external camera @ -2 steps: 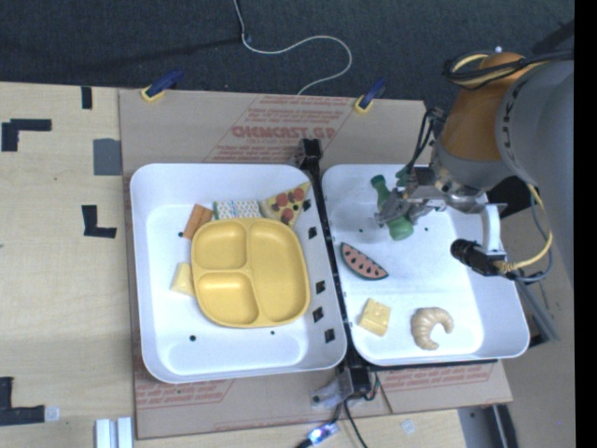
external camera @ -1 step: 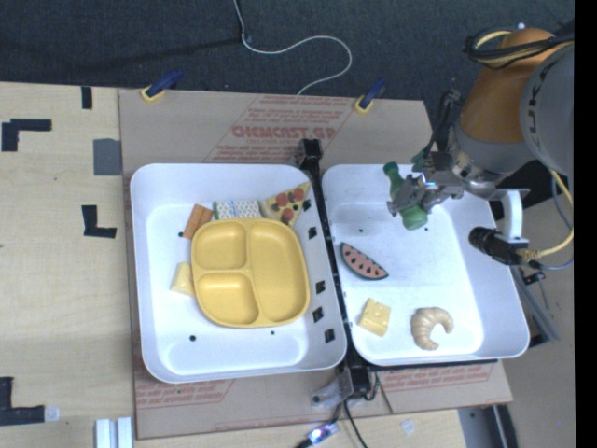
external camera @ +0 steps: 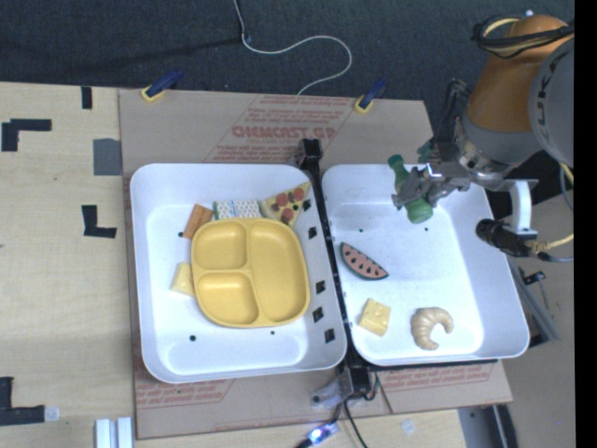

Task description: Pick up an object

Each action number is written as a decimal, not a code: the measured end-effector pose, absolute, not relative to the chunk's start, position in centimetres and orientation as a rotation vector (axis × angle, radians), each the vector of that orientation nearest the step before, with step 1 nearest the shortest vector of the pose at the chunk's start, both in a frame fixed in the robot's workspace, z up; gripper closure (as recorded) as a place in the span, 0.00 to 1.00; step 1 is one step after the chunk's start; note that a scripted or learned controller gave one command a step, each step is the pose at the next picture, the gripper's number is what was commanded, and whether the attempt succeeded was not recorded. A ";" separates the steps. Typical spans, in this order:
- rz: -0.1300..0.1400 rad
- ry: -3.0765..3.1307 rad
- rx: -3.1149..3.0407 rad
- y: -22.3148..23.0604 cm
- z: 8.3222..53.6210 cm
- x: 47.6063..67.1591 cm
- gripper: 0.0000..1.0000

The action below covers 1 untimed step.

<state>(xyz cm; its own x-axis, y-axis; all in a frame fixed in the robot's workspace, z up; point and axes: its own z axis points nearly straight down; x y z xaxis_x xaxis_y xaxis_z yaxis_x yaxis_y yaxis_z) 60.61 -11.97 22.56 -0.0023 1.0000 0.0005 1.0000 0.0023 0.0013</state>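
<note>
Gripper [external camera: 417, 194]: over right bin's [external camera: 485, 343] far end; fingers closed on green item [external camera: 414, 201].
Green item: betw. fingers, looks lifted off floor, can't confirm.
Right bin, loose: melon slice [external camera: 363, 261], cheese [external camera: 375, 316], croissant [external camera: 432, 326].
Left bin [external camera: 154, 250]: yellow tray [external camera: 250, 271], small foods around it.
Progress: grasp made; clean lift-out left to do.

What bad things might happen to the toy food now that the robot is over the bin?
1. The gripper sits by a green item near the right bin's far wall; a grasp there might slip or bump the wall.
2. The watermelon slice, cheese and croissant lie flat and loose, so a low sweep could push them away.
</note>
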 end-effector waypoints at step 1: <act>0.003 2.231 2.214 -6.4 23.0 63.4 1.00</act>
